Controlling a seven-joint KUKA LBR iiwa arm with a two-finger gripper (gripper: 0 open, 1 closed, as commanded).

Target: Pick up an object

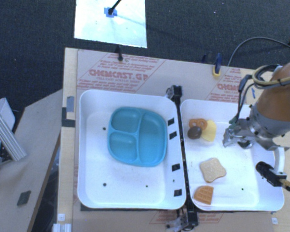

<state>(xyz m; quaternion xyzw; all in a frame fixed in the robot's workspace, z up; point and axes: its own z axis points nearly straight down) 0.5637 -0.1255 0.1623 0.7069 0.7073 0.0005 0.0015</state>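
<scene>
Tan toast-shaped slice [213, 169] lies near-left of claw [237, 139], apart; claw opening can't be told, nothing visibly held.

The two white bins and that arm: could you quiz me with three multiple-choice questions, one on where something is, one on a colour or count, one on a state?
1. Where does the divided plate lie?
A. In the left bin
B. In the right bin
C. On the floor

2. What colour is the plate?
A. Red
B. Light blue
C. Black

3. How does the bread slice rest?
A. Lifted by the arm
B. Stacked on the plate
C. Flat on the right bin's floor

Answers:
1. A: the plate sits inside the left bin, left of the divider.
2. B: its three sections all look light blue.
3. C: it lies flat in the right bin, apart from the waffle piece nearer the camera; the gripper hangs farther back and to the right of it.
</scene>
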